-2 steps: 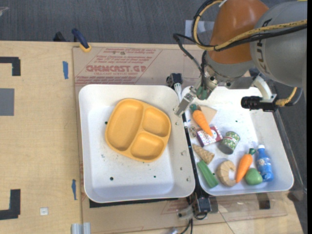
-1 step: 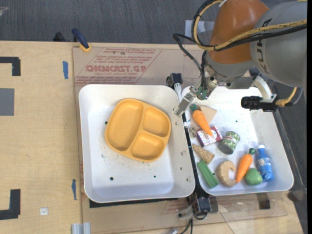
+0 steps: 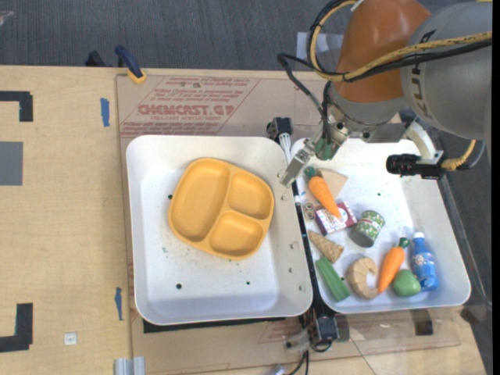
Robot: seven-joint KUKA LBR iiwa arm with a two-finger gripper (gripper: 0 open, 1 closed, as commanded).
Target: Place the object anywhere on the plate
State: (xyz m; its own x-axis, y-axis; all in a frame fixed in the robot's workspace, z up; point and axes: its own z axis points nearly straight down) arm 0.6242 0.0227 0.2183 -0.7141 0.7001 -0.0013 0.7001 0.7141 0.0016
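At the near edge of the table, at about six o'clock, cables and a small connector sit under the seam between the two bins. Just above, the right bin holds the clutter to pick from: a green cylinder, a round cut slice, a small carrot, a green lump and a blue bottle, whose label is too small to read. Toward the centre lie a purple packet with illegible print and a larger carrot, probably the object to move. The left bin keeps the yellow plate alone, at about nine o'clock, so there is an open target. The end effector hangs over the divider at the carrot's leaf end; whether it is released or clenched I cannot tell. At twelve o'clock, the cardboard reads "CHEMCAST GP".
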